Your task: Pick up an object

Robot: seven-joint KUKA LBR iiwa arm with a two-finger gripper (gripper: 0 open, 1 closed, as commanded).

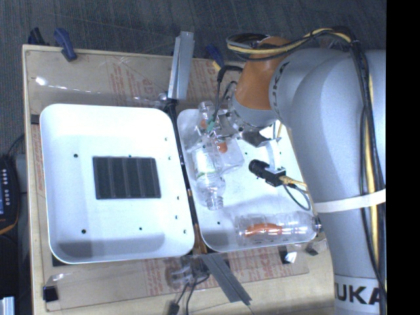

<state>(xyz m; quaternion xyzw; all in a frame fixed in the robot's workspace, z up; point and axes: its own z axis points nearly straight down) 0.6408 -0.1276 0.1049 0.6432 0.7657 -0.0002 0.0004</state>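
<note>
Arm (328, 130) reaches in from the right and bends down over the right bin (244, 190). Its orange band (252, 84) sits above the far end of that bin, so the wrist points steeply downward, the posture for a top-down pick.

Bench (98, 71): flat board with blue clamps (65, 46) at its far left corner, presumably to stop it shifting under the arm.

Left bin (59, 120): holds one dark ribbed panel (126, 177), flat near the middle of the floor and well apart from the arm. Judged not the target here.

Right bin: two clear plastic bottles, both on their sides.
- Long bottle (275, 228) lies along the near wall, with something orange showing through it. It is touching or almost touching the wall — a hard place to close on from above.
- Second bottle (209, 172) lies lengthwise near the left wall, its far end running up under the wrist. Most likely the task's object.

Gripper (216, 133): low at the far end of the right bin, directly over or against the upper end of the second bottle. Clear plastic and glare merge with the metal there — I cannot tell whether the gripper is open or closed, nor confirm that it grips the bottle. The bottle reads as resting on the bin floor, so the pick is judged not yet achieved.
</note>
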